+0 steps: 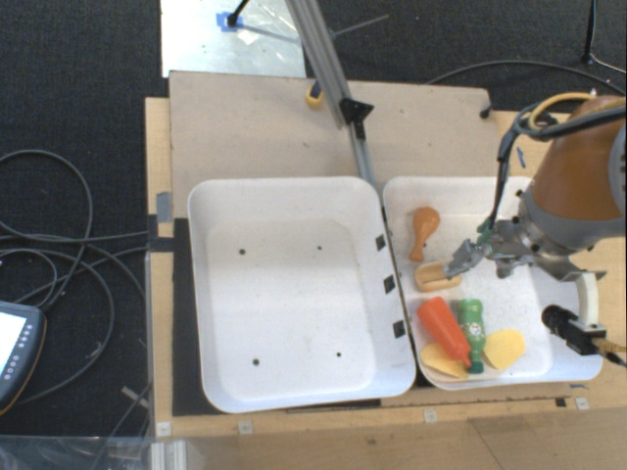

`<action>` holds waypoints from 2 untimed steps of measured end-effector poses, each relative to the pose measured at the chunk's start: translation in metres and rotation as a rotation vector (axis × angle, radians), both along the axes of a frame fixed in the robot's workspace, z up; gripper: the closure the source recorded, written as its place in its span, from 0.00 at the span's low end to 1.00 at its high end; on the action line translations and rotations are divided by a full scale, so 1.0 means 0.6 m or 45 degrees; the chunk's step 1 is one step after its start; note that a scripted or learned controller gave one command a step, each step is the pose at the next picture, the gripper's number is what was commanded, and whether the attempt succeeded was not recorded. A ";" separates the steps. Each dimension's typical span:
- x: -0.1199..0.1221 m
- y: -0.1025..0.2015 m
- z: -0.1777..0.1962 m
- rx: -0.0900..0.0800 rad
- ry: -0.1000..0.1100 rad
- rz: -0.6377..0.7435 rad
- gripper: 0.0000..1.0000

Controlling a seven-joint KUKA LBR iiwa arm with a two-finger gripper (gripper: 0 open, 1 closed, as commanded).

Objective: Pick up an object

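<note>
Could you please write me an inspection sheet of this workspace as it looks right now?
Surface: wooden bench bearing two shallow white bins, the left bin and the right bin.
Job's things: in the right bin, a brown drumstick-shaped toy, a tan bun-like piece, an orange carrot-like toy, a green bottle and a yellow chip-shaped piece.
Clutter: nothing seen.
Grippers: pincer low over the right bin, right beside the tan piece; grasp not confirmed.
Cables: black cables looping on the floor at left.
Surroundings: dark carpet, a slanted metal pole, a tablet-like screen at left.
</note>
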State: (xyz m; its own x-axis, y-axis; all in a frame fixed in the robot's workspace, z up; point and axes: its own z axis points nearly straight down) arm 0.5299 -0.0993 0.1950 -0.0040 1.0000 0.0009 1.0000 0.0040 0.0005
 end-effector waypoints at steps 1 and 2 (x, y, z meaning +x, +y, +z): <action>0.000 0.000 0.000 0.000 -0.001 -0.003 0.00; -0.004 0.005 -0.104 0.000 0.007 -0.005 0.00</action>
